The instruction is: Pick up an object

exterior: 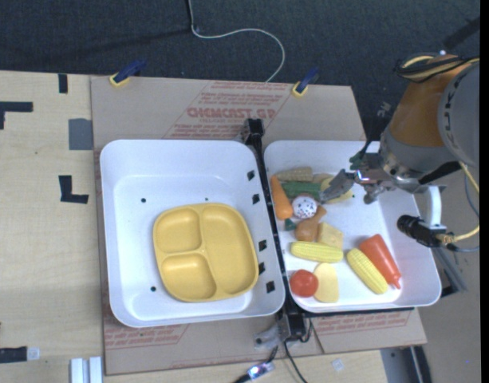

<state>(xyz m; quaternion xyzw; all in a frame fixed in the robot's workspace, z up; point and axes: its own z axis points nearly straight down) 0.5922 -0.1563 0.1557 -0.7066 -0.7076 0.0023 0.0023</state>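
Two white bins sit side by side on the bench: the left bin carries a yellow divided plate, the right bin a crowd of toy food, with an orange carrot, a white dotted ball, corn cobs, a tomato and a red pepper. Further right, the end effector hangs low near the bin's back, gripping nothing that can be made out; how far it is open I cannot tell. Tightly packed pieces could deflect it or slip aside.
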